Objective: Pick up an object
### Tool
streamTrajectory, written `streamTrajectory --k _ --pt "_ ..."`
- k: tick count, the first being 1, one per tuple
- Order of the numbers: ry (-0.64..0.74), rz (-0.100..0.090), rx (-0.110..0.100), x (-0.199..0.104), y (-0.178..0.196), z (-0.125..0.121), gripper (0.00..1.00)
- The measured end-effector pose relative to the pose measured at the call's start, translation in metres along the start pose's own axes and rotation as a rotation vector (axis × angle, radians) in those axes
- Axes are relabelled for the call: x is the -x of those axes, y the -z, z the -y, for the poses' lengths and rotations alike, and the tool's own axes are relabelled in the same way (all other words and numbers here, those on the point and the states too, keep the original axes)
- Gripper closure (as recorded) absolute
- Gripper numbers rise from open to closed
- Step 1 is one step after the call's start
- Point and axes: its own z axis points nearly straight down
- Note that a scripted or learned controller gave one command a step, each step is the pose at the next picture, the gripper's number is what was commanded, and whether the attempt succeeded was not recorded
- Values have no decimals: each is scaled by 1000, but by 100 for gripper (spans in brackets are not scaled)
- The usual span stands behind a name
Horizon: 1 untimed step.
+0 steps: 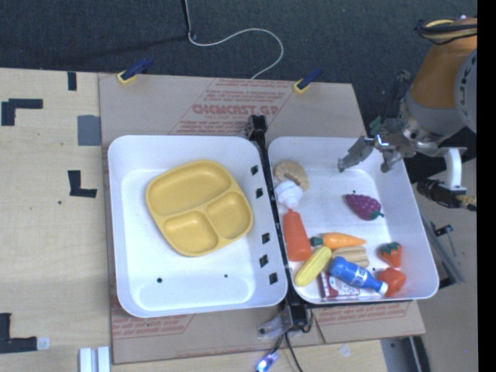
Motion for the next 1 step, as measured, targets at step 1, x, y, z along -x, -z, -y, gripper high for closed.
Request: streamTrajectory --k 1 --pt "-8 0 -7 42 -14 95 0"
